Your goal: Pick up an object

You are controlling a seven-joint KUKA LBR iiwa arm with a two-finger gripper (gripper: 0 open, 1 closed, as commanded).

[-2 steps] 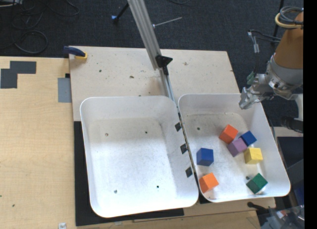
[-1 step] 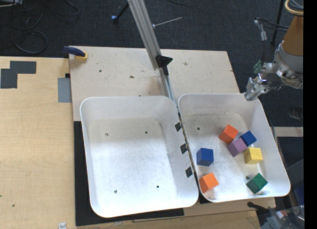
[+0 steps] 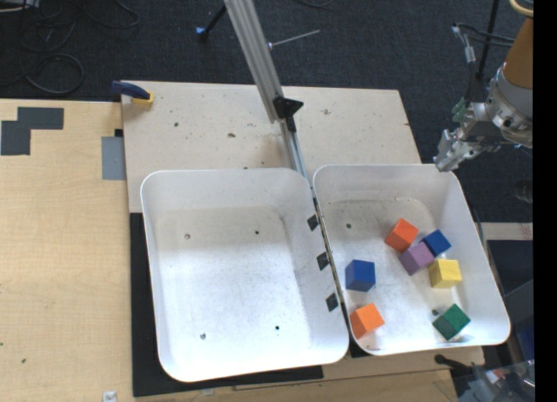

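Several small blocks lie in the right bin: an orange one, a blue one, a purple one, a yellow one, a dark blue cube, a second orange cube and a green one. My gripper hangs at the far right, above the bin's back right corner and well clear of the blocks. Nothing is seen between its fingers.
The left bin sits beside the right one, with black clips along their shared wall. A slanted aluminium bar rises behind the bins. A blue-and-yellow clamp lies at the bench's back left.
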